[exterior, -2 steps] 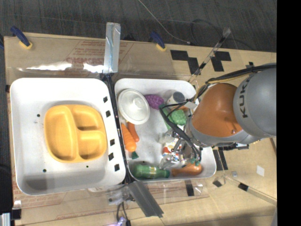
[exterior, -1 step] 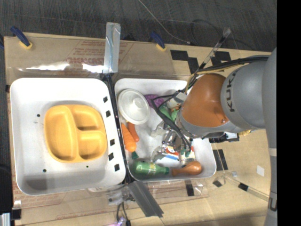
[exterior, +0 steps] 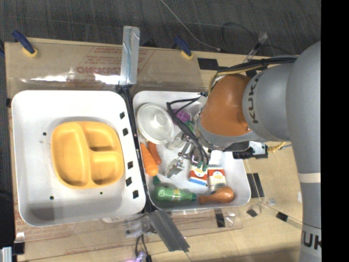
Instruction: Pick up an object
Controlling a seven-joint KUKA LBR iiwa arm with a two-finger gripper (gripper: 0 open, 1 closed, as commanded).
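My gripper [exterior: 175, 167] reaches down into the right bin [exterior: 240, 179] from the grey arm with the orange band. Its metal fingers hang over the bin's middle, just right of an orange carrot [exterior: 150, 158]. A clear plastic cup [exterior: 155, 121] lies at the bin's back left. Along the front lie a green bottle [exterior: 173, 195] and a brown, drumstick-shaped object [exterior: 219, 196]. A small red and white carton [exterior: 216, 178] sits right of the fingers. I see nothing between the fingers.
The left bin [exterior: 27, 113] holds a yellow divided tray [exterior: 87, 152]. A purple item [exterior: 182, 115] lies near black cables at the right bin's back. The arm's body covers the right bin's back right part. Cardboard surrounds both bins.
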